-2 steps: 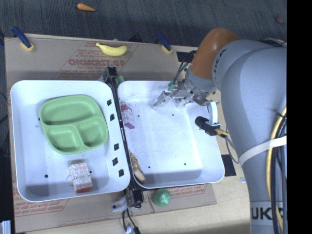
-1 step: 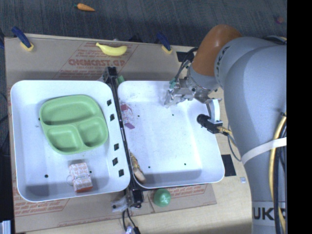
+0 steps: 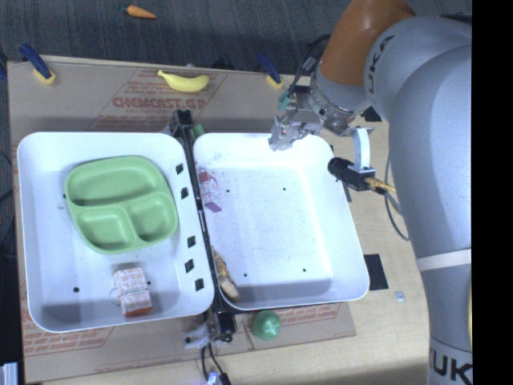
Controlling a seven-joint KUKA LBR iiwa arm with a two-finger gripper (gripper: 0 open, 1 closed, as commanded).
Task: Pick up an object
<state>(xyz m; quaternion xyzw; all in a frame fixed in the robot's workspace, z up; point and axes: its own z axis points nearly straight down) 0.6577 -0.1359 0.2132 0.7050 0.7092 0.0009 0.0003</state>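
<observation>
My gripper [image 3: 282, 137] hangs over the far rim of the right bin [image 3: 321, 215], near its back left corner, with nothing visibly in it. A red-and-white wrapper [image 3: 208, 189] lies against that bin's left wall. A small tan object [image 3: 225, 281] rests at its near left corner. In the left bin [image 3: 36, 239] sits a green divided tray [image 3: 120, 203], and in front of it a small red-and-white packet [image 3: 131, 289].
A yellow banana [image 3: 184, 79] lies on the cardboard behind the bins. A green ball [image 3: 266, 324] sits on the cardboard in front of the right bin. Blue clamps [image 3: 38, 64] hold the cardboard's far edge. An orange carrot [image 3: 140, 11] lies on the dark floor beyond.
</observation>
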